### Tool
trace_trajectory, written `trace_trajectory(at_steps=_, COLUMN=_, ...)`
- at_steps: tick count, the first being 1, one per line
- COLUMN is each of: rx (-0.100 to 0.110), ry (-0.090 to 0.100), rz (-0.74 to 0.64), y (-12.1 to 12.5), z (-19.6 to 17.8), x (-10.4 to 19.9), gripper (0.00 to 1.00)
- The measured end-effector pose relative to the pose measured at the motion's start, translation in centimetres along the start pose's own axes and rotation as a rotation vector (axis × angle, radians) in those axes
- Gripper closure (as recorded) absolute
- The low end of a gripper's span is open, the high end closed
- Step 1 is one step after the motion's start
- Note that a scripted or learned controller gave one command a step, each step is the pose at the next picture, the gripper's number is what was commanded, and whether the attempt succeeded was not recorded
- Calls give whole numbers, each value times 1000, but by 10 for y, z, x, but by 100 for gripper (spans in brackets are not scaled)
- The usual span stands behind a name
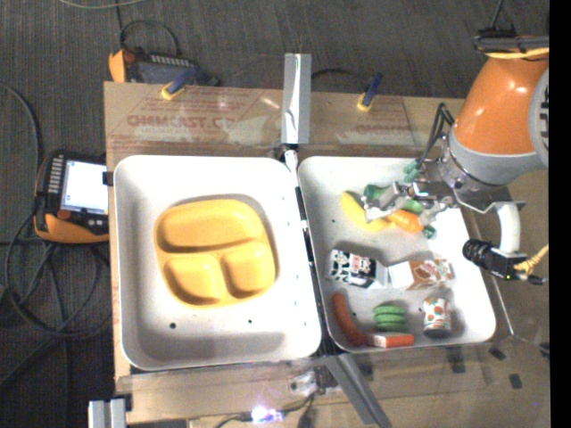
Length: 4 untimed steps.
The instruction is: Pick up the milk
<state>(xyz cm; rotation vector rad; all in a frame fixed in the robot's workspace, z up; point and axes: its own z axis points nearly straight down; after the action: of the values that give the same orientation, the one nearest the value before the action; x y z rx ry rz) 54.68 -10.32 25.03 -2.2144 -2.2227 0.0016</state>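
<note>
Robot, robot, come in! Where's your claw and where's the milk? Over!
Gripper over right bin's far end, above the banana. Milk carton lying mid-bin, untouched. Sausage nearby, not blocking.

Glossy yellow plastic tray (217,250) in smooth white plastic bin (134,266)

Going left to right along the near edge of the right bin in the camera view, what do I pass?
Red sausage → green pickle-like piece sitting just above the red-and-white block → small strawberry-print cup. The milk, the black-and-white patterned carton, lies farther back, above the sausage.
</note>
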Motion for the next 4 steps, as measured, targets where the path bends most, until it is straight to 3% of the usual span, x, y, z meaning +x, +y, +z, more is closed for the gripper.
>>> trace_trajectory(at_steps=1, rx=-2, ry=0, rz=-259, y=-42, z=60, x=-44, gripper=0)
trace_trajectory(at_steps=2, rx=-2, ry=-1, rz=-464, y=-47, z=80, x=-47, gripper=0)
trace_trajectory(at_steps=3, rx=-4, ry=0, rz=-318, y=-62, z=75, x=-66, gripper=0)
trace_trajectory(at_steps=4, rx=-41, ry=-24, rz=-357, y=-51, z=132, x=-73, gripper=0)
